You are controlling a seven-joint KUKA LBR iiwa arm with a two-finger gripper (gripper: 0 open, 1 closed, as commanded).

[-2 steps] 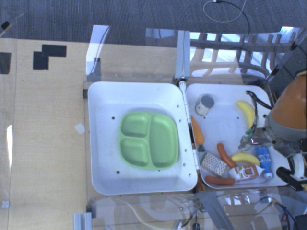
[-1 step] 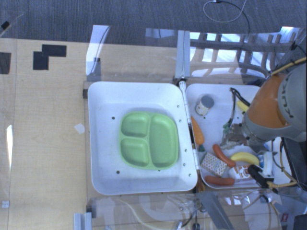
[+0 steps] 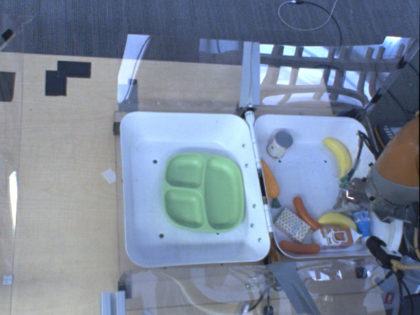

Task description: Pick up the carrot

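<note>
The carrot [image 3: 270, 179] is a small orange taper lying against the left wall of the right bin [image 3: 308, 125], its thin end pointing up. The arm's orange band [image 3: 399, 159] and grey wrist hang over the bin's right edge. The gripper [image 3: 351, 191] sits low by the right wall, between the two bananas and well to the right of the carrot. Nothing shows held in it.
In the right bin lie a grey can [image 3: 280, 143], a banana [image 3: 339, 155], a second banana [image 3: 336, 220], two red sausages [image 3: 305, 212] [image 3: 298, 247], a checkered packet [image 3: 292, 224] and a small carton [image 3: 338, 237]. A green divided plate [image 3: 203, 191] rests in the left bin [image 3: 141, 195].
</note>
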